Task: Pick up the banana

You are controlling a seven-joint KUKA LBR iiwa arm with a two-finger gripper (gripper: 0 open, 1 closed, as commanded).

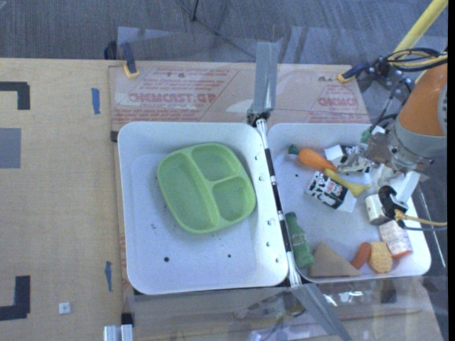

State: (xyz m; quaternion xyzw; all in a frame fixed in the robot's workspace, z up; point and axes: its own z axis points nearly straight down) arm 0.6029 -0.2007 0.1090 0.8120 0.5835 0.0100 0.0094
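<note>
The banana is a small yellow piece lying in the right bin, between a black-and-white carton and a pale can. My gripper is low over the bin's upper part, just above and slightly behind the banana. The grey wrist and orange band rise from it toward the right. Cables and the gripper body hide the spot where it meets the objects. I cannot make out anything held in it.
The right bin also holds a carrot, a green bottle, a brown wedge, a small orange piece, a round cracker and an orange-labelled bottle. A green divided plate lies in the left bin.
</note>
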